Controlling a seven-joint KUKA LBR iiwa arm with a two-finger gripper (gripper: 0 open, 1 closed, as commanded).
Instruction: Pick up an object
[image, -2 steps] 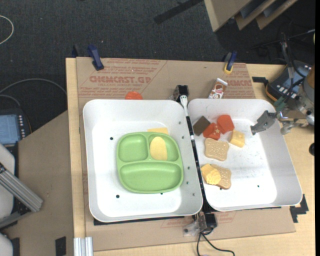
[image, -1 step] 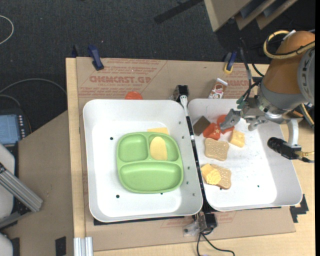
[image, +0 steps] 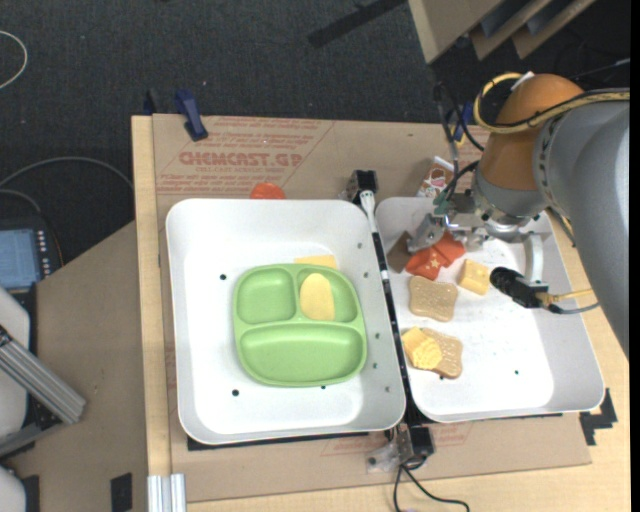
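Note:
My gripper (image: 447, 226) hangs low over the back left part of the right bin (image: 520, 385), directly above a red toy food piece (image: 432, 261). A yellow cheese cube (image: 476, 276) lies just right of the red piece, and a tan bread slice (image: 432, 298) lies in front of it. Nearer the front are a yellow ridged piece (image: 423, 350) and a brown cookie (image: 449, 357), touching each other. A dark brown piece (image: 394, 247) sits by the bin's left wall. Nothing shows between the gripper's tips.
The left bin (image: 200, 260) holds a green divided plate (image: 298, 350) with a yellow oval piece (image: 317, 296) in its upper right compartment. A yellow block (image: 317, 262) lies behind the plate. An orange item (image: 266, 190) rests on the cardboard beyond the bin.

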